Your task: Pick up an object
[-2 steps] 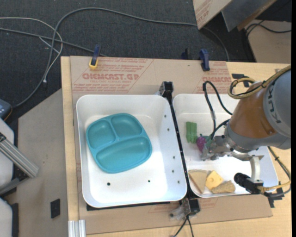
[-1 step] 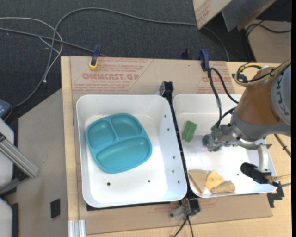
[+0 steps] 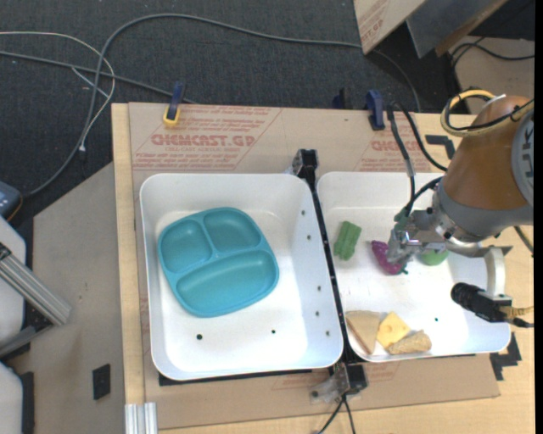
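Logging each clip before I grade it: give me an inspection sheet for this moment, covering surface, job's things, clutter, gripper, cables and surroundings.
Surface: brown board bench with red print, bearing the left white bin and the right white bin side by side.
Job's things: in the right bin, a green cylindrical block, a small purple object, a green object partly hidden by the arm, and a pile of tan and yellow pieces at the near edge.
Clutter: teal divided plate in the left bin.
Gripper: two-finger gripper down beside the purple object; grasp cannot be judged.
Cables: grey cables on the dark floor; black cable running to the arm.
Surroundings: cardboard box at the top.
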Action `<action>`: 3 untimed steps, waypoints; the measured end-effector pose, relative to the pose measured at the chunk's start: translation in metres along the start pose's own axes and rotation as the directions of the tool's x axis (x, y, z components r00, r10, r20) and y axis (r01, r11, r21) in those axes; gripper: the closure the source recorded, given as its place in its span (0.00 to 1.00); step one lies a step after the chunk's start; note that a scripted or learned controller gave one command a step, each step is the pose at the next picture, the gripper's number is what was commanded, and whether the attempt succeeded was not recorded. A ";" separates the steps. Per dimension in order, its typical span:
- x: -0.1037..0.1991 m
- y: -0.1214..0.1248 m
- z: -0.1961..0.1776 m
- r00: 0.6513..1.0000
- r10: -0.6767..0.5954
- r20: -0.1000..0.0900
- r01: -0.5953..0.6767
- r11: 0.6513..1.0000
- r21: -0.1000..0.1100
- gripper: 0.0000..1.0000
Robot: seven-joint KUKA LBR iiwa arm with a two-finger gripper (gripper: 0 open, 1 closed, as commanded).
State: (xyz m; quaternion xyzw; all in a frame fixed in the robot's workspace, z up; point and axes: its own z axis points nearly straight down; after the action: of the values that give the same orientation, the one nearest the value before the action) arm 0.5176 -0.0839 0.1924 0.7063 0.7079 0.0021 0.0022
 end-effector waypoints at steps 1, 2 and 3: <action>0.000 0.001 -0.014 1.000 0.001 0.000 -0.001 1.000 0.003 1.00; 0.061 0.005 -0.027 1.000 -0.005 -0.003 0.005 1.000 0.004 1.00; 0.107 0.005 -0.023 1.000 -0.004 -0.003 0.004 1.000 0.008 1.00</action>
State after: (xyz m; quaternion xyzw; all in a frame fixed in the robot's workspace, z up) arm 0.5219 0.0230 0.2154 0.7050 0.7092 0.0004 -0.0018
